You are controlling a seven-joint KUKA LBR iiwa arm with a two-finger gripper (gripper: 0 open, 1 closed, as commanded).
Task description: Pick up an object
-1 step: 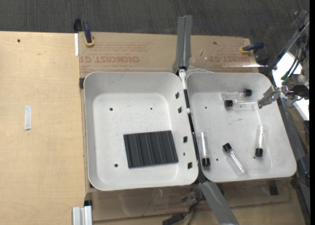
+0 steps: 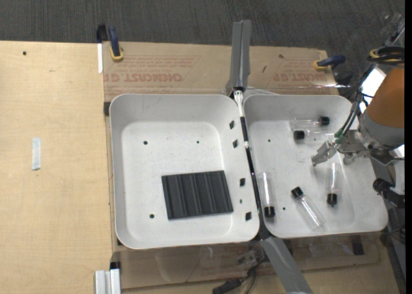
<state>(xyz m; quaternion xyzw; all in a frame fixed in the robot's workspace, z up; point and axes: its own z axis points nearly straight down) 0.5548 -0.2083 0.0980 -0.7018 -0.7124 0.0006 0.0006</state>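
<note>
gripper (image 2: 324, 155) over right bin (image 2: 360, 222), finger state unclear, arm (image 2: 389, 109) cut off

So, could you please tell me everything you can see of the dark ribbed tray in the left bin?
The dark ribbed tray is a flat, roughly rectangular piece, dark grey to black, matte, plastic by its look. Parallel ridges and grooves run along its short direction. It lies flat on the floor of the left bin, in the near half, turned slightly askew to the walls. It touches nothing but the floor.
</note>
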